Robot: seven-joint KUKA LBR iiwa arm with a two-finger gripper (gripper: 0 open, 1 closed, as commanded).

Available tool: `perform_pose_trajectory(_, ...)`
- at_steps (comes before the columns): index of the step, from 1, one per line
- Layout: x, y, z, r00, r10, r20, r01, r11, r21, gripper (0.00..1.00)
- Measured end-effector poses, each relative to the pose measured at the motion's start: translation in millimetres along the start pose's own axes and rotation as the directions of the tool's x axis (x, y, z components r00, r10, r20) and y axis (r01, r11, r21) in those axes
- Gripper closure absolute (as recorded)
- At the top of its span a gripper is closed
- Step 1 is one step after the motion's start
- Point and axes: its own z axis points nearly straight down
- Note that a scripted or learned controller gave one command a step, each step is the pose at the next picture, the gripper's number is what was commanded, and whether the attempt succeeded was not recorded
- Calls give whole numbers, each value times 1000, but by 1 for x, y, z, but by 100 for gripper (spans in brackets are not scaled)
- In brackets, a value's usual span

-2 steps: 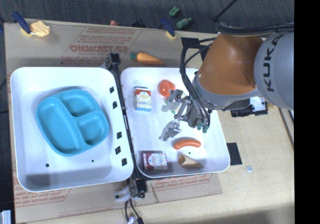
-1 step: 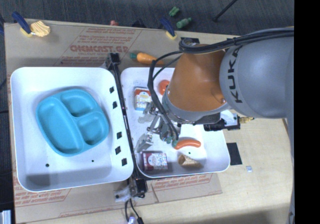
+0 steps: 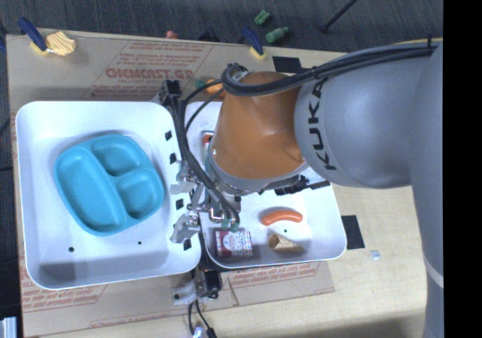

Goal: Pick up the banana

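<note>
Grey KUKA arm (image 3: 361,118) w/ orange band reaches over right shallow white bin (image 3: 331,235). Gripper (image 3: 197,212) sits low at bin's left wall; finger state: can't tell. Banana not identifiable. Nearby: orange sausage-shaped toy (image 3: 282,217), small dark red carton (image 3: 232,243). Left white bin (image 3: 38,178) holds blue sectioned plastic tray (image 3: 109,184).

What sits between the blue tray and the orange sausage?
Camera view: the pincer and the bins' adjoining walls, between tray and sausage.
</note>
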Motion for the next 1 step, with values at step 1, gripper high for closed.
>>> perform_pose_trajectory(1, 9, 60, 111, 995, -104, 4, 104, 995, 0, 0)
